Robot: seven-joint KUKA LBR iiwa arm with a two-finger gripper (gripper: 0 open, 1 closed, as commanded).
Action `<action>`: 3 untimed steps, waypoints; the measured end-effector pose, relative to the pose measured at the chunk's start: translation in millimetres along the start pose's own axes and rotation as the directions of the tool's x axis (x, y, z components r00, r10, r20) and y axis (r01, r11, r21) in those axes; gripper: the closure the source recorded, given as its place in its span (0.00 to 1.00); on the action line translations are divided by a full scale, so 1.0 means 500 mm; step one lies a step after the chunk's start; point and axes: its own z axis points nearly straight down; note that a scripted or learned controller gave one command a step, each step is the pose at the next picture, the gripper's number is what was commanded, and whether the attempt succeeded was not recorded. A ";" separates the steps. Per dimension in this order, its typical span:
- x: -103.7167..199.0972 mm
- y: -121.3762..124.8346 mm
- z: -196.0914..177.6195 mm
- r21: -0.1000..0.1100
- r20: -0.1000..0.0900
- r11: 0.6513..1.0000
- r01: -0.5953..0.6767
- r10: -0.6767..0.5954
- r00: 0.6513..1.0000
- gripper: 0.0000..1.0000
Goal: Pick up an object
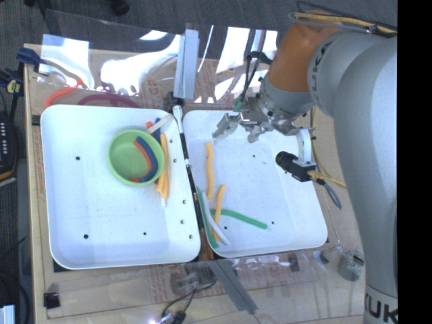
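Observation:
My gripper [237,130] hangs over the back of the right bin [297,214], its two fingers spread apart with nothing between them. Below it in that bin lie a long orange stick [210,169], a shorter orange stick [219,203], a green stick [241,217] and pale sticks [210,227] near the left wall. The left bin [88,208] holds a green bowl [132,158] with red and blue curved pieces [143,152] inside, and orange sticks [163,177] beside it.
The arm's grey body and orange band [297,56] fill the upper right. A black part [291,164] of the wrist overhangs the right bin. Cables and clear clutter [128,73] sit behind the bins. A metal bar [185,63] stands at the back between the bins.

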 end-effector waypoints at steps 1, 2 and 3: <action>0.028 0.023 0.211 -0.006 0.004 1.000 0.029 -0.029 1.000 0.00; 0.029 0.023 0.192 -0.003 0.004 0.999 0.033 -0.033 0.999 1.00; 0.131 0.049 0.010 -0.005 0.003 0.955 0.297 -0.297 0.955 1.00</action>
